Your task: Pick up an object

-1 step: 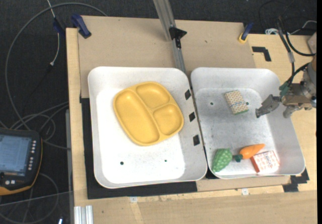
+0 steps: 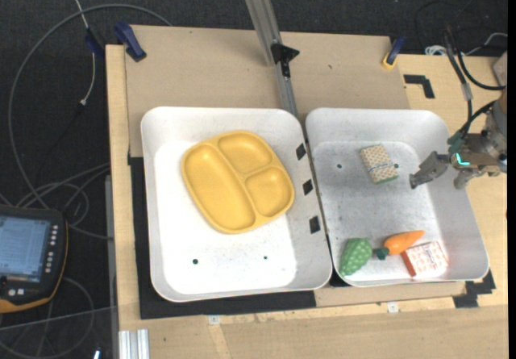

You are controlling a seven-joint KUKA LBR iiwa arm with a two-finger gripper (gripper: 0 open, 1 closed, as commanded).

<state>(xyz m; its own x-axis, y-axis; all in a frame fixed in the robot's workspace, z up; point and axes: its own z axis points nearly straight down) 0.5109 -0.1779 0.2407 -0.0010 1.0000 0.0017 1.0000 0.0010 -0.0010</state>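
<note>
While the tan worktop (image 2: 210,67) sits on dark carpet strewn with cables, two white bins lie side by side at mid frame. The left bin (image 2: 169,269) holds a yellow divided plate (image 2: 236,181), with bare floor below it. In the right bin (image 2: 355,127), a speckled block (image 2: 379,163) lies upper centre; a green toy (image 2: 355,256), a carrot (image 2: 401,242) and a red carton (image 2: 425,259) crowd the lower edge. The gripper (image 2: 442,171) hovers at the bin's right rim, fingers apart, holding nothing.

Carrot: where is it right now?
The carrot lies near the front edge of the right bin, between the green toy and the red-and-white box.
</note>
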